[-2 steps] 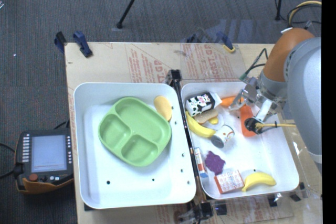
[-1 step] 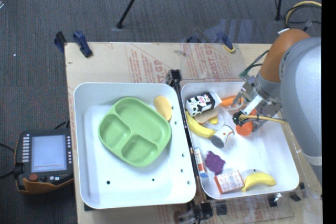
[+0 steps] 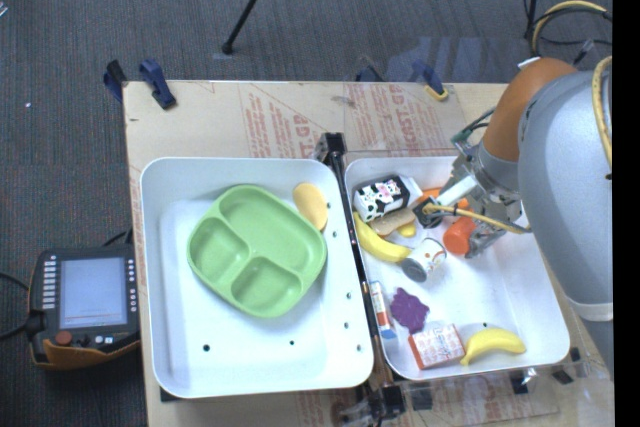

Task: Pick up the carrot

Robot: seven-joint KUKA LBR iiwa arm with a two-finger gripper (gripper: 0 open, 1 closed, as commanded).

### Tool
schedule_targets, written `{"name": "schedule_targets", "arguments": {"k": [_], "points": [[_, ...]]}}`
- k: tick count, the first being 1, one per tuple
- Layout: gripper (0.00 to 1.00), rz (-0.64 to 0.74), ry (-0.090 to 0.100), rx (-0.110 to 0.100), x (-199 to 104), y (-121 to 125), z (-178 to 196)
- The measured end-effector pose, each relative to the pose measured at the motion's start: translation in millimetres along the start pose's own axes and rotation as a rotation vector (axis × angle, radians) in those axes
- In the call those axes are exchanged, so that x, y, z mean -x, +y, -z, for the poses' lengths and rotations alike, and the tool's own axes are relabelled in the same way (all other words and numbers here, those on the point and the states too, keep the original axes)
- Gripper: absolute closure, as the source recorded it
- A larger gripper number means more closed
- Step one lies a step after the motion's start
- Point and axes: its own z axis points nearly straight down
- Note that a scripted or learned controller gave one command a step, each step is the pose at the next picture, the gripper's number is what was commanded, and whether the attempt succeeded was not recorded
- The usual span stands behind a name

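1. The end effector hangs low over the far side of the right bin; whether it is open or closed cannot be told.
2. The carrot, a stubby, bright orange piece, lies just beside it on the bin floor.
3. It is probably a light, stiff, smooth toy that could slip, so a hold across its middle looks safest.
4. A small white can and a banana crowd its left; a green plate sits in the left bin on the desk.
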Motion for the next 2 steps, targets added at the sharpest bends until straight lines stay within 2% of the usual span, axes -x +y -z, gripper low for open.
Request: {"name": "schedule_targets", "arguments": {"k": [1, 2], "points": [[0.00, -0.183, 0.000, -0.001, 38.6, 15.3, 0.0], [0.00, -0.096, -0.008, -0.005, 6.7, 24.0, 0.5]]}}
